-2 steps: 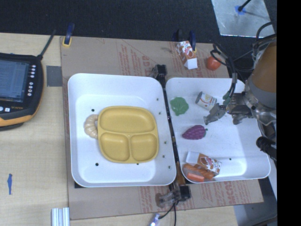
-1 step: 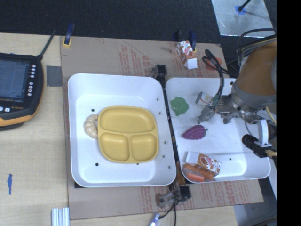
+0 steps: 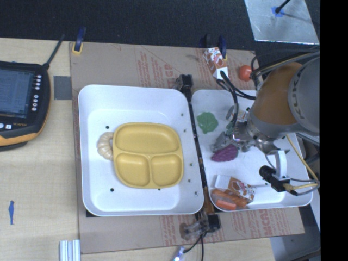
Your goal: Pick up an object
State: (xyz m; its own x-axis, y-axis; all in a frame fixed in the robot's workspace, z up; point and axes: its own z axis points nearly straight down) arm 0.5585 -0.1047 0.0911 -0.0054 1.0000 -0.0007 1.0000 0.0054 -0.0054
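My gripper (image 3: 231,140) hangs low over the middle of the right bin (image 3: 296,201), on the grey arm with its orange band (image 3: 274,99). Just below it, touching or nearly touching, lies a purple bunch of grapes (image 3: 225,154). A green leafy piece (image 3: 206,122) sits to the gripper's upper left. Near the bin's front edge lie a printed snack packet (image 3: 235,187) and an orange carrot-like piece (image 3: 225,200). The view does not let me judge whether anything is held.
The left bin (image 3: 92,99) holds a yellow divided plate (image 3: 148,154) with a beige lumpy object (image 3: 104,145) against its left side. A red ball (image 3: 245,72) and a small packet (image 3: 215,58) lie behind the right bin. A teach pendant (image 3: 19,102) rests at far left.
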